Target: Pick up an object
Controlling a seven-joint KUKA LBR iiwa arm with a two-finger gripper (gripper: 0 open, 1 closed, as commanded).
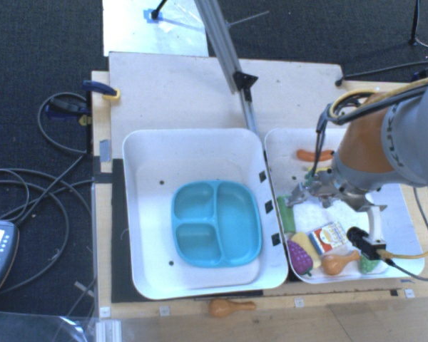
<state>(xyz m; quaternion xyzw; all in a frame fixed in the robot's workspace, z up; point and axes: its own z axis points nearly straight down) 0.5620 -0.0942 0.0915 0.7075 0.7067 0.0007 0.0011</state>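
Arm (385, 144) reaches in from the right, over the right bin (406, 237). Gripper (305, 193) sits low near that bin's left wall, just above the pile of small objs. Can't tell how the pincer stands — metal parts blur together at this angle, and nothing is clearly seen between them.

Candidates for the pick, all in the right bin: purple grape bunch (299, 255) at front-left, small printed box (328, 237) just beside it, tan gourd-shaped toy (337, 263) in front of the box, green piece (288, 216) along the left wall, orange carrot-like obj (312, 155) at the back. The left bin (150, 191) holds a blue divided plate (217, 223). Another tan toy (232, 306) lies on the bench, outside both bins.

Risks from here:
- Gripper is v. close to the bin wall — a descent could land on the rim or pinch the wall, not an obj.
- Items are packed touching; closing may shove the box or grapes aside, or catch two at once.
- Gourd and grapes are rounded, prob. slip out on lift.
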